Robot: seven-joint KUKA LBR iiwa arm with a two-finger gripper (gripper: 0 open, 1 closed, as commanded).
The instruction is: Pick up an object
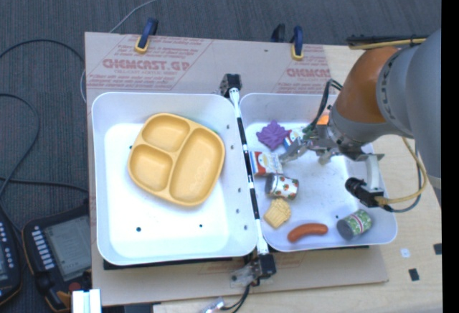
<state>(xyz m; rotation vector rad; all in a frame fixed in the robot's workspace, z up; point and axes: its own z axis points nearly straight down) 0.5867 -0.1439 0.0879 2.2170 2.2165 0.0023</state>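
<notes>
end effector [297, 150] low in right bin [387, 232], can't tell if open or shut | purple toy [273, 136] just beside it | yellow plate [176, 158] in left bin [115, 247]

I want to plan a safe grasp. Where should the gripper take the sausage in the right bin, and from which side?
Probably at the middle of the sausage, coming straight down from above, fingers closing across its short width. It lies flat and long near the bin's front wall, apart from the cracker and the can.
</notes>
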